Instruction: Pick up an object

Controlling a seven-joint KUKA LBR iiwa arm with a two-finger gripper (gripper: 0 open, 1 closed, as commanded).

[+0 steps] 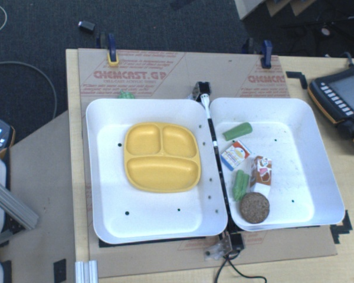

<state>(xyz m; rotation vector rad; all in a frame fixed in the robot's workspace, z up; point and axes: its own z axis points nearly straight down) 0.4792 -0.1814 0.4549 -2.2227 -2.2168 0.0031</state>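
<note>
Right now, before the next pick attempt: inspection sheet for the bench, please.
Surface: cardboard-covered bench held by two blue clamps, bearing the left bin and the right bin side by side.
Job's things: in the right bin, green block, small carton, green stick, brown-and-white packet, brown disc, bunched near its left wall.
Clutter: yellow divided plate in the left bin.
Gripper: nothing seen.
Cables: black cable at the front edge; thin cable on the floor, left.
Surroundings: dark carpet, tablet-like pendant at right.
</note>
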